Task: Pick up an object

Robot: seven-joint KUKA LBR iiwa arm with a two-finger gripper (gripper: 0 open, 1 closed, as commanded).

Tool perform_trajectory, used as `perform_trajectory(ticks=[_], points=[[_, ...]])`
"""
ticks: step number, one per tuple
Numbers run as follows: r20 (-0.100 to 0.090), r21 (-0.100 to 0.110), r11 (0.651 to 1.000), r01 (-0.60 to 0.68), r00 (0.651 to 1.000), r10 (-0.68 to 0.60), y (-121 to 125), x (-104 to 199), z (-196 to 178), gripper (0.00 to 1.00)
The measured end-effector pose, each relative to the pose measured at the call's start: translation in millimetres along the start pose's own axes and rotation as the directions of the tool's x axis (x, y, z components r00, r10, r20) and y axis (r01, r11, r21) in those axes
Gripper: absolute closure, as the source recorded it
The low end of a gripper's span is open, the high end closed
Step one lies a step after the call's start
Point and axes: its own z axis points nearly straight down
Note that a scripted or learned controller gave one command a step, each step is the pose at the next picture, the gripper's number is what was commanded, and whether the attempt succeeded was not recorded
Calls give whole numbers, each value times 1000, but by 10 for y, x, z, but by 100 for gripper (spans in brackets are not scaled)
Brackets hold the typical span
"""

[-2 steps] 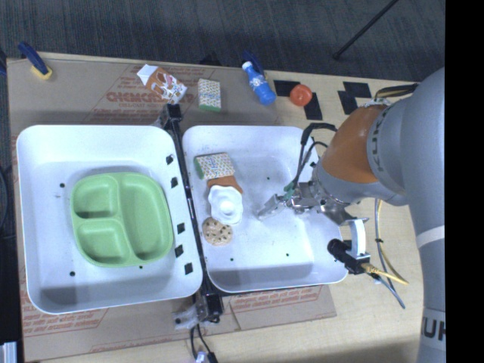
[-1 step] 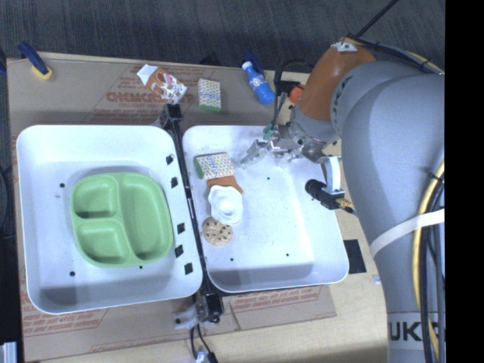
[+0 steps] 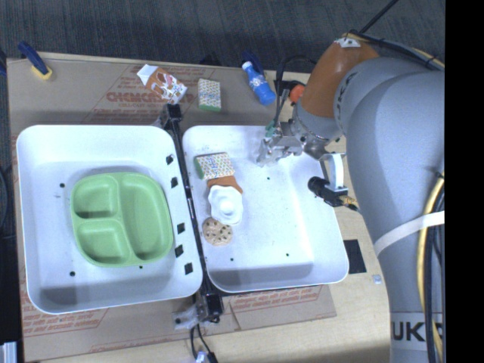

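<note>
Metal fingers of my gripper (image 3: 270, 148) hang over the upper part of the right bin (image 3: 302, 240); whether they are apart or together I cannot tell. Left of them, by the bin's left wall, lie a patterned box (image 3: 214, 164), a white cup (image 3: 225, 204) and a cookie (image 3: 217, 232). A green tray (image 3: 121, 219) sits in the left bin (image 3: 38, 203).

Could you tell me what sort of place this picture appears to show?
Probably a robotics lab's grasping test bench: a grey arm reaches over two white bins, clamped to cardboard, holding toy-like items such as a green divided plate and a cookie.
</note>
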Motion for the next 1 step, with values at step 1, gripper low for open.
perform_trajectory(ticks=[1], points=[[0, -2, 1000, -7, 1000, 7, -663, -171, -1154, 100]])
